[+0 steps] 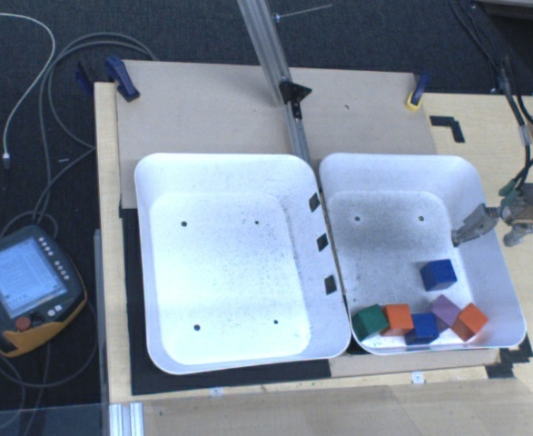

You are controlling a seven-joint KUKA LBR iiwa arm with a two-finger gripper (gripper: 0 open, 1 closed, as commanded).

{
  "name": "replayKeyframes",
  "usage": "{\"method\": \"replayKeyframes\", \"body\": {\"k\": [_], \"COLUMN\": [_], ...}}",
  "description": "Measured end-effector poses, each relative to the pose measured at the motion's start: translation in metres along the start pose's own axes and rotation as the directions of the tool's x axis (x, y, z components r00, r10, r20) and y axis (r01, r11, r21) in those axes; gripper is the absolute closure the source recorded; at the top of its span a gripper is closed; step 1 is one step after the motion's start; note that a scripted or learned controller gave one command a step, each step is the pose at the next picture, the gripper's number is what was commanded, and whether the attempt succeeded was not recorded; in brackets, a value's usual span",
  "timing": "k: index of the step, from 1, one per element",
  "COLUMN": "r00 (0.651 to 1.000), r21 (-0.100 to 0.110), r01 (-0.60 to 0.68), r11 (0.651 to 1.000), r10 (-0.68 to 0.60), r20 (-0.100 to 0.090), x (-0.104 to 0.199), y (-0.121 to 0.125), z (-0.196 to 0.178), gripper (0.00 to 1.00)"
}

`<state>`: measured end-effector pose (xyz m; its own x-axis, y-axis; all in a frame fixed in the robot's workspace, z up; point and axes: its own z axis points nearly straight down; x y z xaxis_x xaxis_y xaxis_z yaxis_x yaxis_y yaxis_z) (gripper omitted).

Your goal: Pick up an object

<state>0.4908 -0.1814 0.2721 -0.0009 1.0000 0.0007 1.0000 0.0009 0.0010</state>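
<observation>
Gripper [480, 224] hung at right bin's [484, 184] right rim, finger state impossible to tell, blue cube [439, 273] lay just below it.

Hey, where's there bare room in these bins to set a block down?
The left bin has an open floor between all four walls. In the right bin, the far half is free. Its near edge is crowded: green block, orange blocks, blue blocks.
</observation>
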Motion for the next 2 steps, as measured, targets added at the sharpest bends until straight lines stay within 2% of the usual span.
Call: {"method": "replayKeyframes", "body": {"k": [1, 2], "r00": [1.0, 1.0], "r21": [0.008, 0.01], "r01": [-0.002, -0.001], "r11": [1.0, 1.0], "r10": [0.002, 0.001], "r20": [-0.002, -0.004], "x": [-0.034, -0.025], "y": [0.037, 0.032], "z": [0.079, 0.177], "gripper": [0.0, 0.0]}}
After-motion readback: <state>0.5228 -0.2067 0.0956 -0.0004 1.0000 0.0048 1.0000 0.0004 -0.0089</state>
